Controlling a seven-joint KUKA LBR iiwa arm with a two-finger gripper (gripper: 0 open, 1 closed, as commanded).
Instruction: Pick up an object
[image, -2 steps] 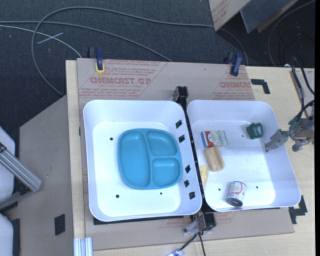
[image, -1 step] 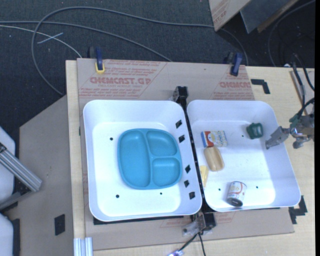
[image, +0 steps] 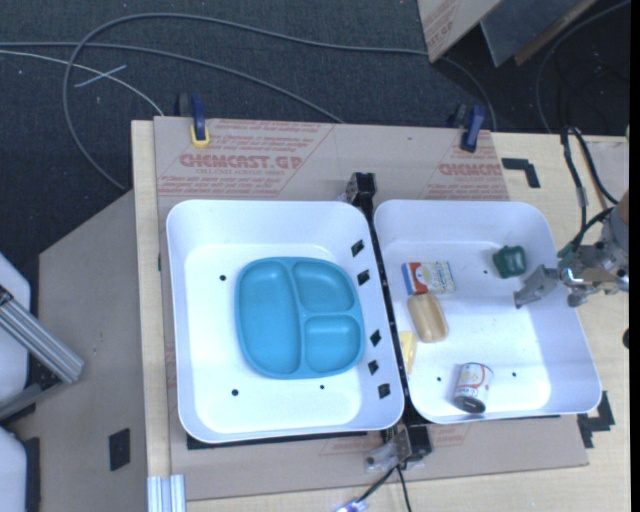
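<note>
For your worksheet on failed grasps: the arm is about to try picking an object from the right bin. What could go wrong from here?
1. The gripper sits at the right bin wall, near the small green object; a descent there might strike the wall.
2. The bread roll touches the small carton; grasping one may drag the other.
3. The can lies on its side and could roll away.

Light wooden bench (image: 150, 300) carries two shallow white bins side by side: left bin (image: 190, 330), right bin (image: 560, 350). Blue clamps (image: 199, 122) at far edge.
</note>
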